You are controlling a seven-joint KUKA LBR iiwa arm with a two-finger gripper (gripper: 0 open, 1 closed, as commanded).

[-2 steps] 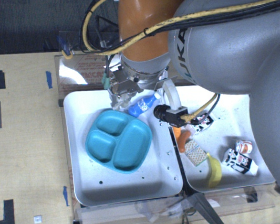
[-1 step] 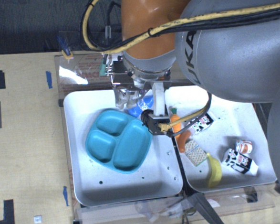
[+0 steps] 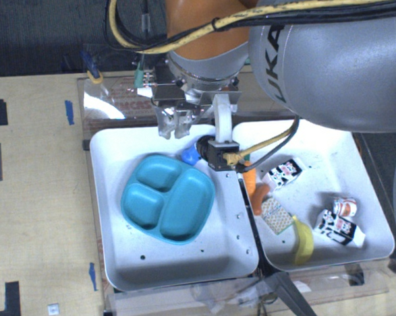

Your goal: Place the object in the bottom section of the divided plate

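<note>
Colours and patterns across the two bins

The divided plate (image 3: 168, 198) was plain turquoise blue, set in a glossy white left bin (image 3: 114, 214); a small blue object (image 3: 189, 156) showed just past its rim. In the white right bin (image 3: 370, 196) lay a yellow banana (image 3: 302, 240), an orange carrot (image 3: 256, 192), a beige packet (image 3: 277, 216) with a fine dotted check, and two cartons (image 3: 282, 172) (image 3: 339, 222) blotched black on white like cowhide, the nearer with a red-orange patch. The arm (image 3: 339, 49) was grey under an orange band (image 3: 208, 18), trailing a yellow cable (image 3: 295, 6). The tabletop (image 3: 35, 199) was pale tan wood with black squares and blue tape marks.
</note>
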